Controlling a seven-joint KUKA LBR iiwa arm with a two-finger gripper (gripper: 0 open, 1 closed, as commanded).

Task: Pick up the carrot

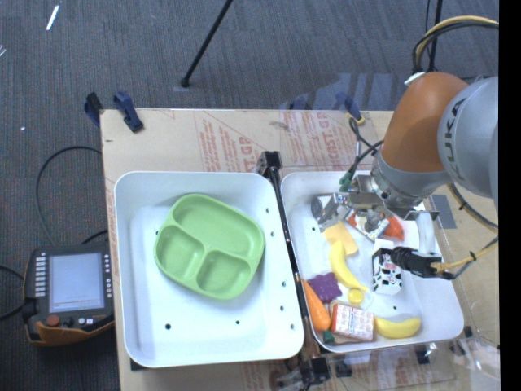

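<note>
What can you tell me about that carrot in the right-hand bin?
The carrot is a small orange toy, plastic-looking and tapered. It lies flat near the right bin's left wall, toward the front corner, running roughly along that wall. A purple toy sits close against its right side, and a small carton lies near its lower end. The gripper is well away.

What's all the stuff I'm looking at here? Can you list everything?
Bins: two, white, side by side on the bench.
Divided plate: one, green, in the left bin.
Carrot: one, orange, right bin, by its left wall.
Bananas: two, yellow, right bin; the second is at the front.
Grapes: one bunch, purple, beside the carrot.
Carton: one, orange and white, right bin, front.
Cow-patterned item: one, black and white, right bin.
Handheld screen: one, grey, floor at left.
Clamps: blue, at the bench's back edge.
Arm: one, grey and orange, over the right bin.
Gripper: one, above the right bin's back.
</note>
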